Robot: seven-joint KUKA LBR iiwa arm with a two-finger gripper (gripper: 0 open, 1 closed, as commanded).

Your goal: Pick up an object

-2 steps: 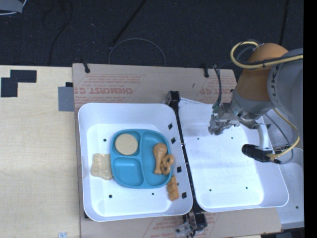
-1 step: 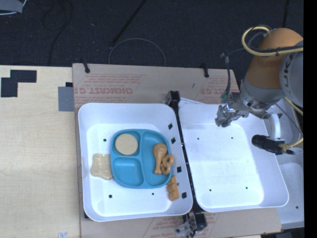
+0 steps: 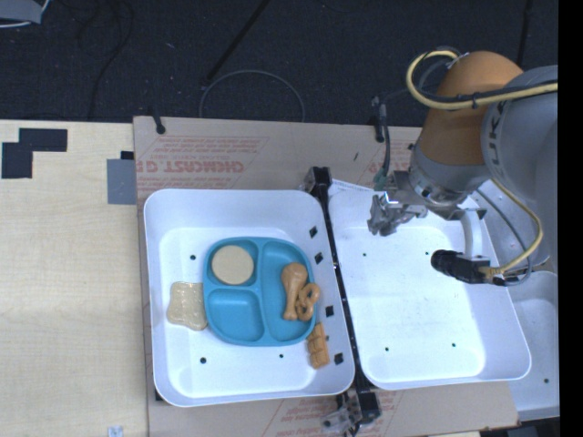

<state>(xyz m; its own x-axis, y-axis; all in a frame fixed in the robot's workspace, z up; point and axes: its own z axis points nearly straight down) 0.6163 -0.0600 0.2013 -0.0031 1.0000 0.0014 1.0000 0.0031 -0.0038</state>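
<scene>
Since the pretzel on the blue tray looks light but brittle, pinch its middle gently; can't tell the hand's state.

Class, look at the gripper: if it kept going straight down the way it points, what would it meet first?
Most likely the bare floor of the right bin: the gripper hangs over its upper-left corner, with no object beneath it. Its height above the bin is unclear.

Dark carpet, loose cables, pale wooden bench
</scene>
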